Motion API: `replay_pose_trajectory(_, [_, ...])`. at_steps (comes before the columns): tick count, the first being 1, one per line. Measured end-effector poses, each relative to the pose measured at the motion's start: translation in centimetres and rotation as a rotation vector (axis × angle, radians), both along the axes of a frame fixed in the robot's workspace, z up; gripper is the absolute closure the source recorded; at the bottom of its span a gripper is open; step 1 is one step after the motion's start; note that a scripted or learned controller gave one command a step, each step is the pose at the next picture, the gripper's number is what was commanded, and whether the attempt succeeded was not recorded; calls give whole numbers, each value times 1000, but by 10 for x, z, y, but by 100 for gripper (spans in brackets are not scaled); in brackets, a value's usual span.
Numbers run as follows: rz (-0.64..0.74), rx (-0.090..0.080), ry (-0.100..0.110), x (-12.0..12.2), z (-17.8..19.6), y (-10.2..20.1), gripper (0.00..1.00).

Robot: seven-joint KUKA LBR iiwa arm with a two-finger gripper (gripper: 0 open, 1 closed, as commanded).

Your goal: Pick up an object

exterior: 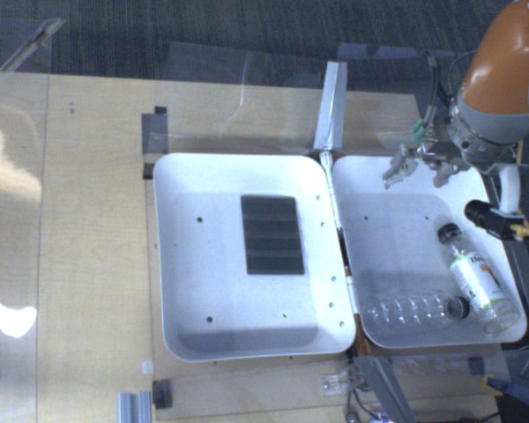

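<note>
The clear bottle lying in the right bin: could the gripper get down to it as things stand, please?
Probably yes: the gripper hangs open over the right bin's far edge, and nothing lies over the clear bottle.

My arm reaching in from the right, gripper hanging free.

My grey arm point(511, 69) with its orange band comes in at the upper right, wrist bent downward. My gripper point(420, 173) hangs below it, its two metal fingers point(398, 171) spread apart with nothing between them.
</note>
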State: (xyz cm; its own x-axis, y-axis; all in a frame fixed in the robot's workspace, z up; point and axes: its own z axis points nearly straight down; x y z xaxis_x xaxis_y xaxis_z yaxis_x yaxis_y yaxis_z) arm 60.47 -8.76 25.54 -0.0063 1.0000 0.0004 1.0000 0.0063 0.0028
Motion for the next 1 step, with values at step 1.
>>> replay_pose_trajectory(1, [-44, -1, 1, -9, -84, -99, 0])
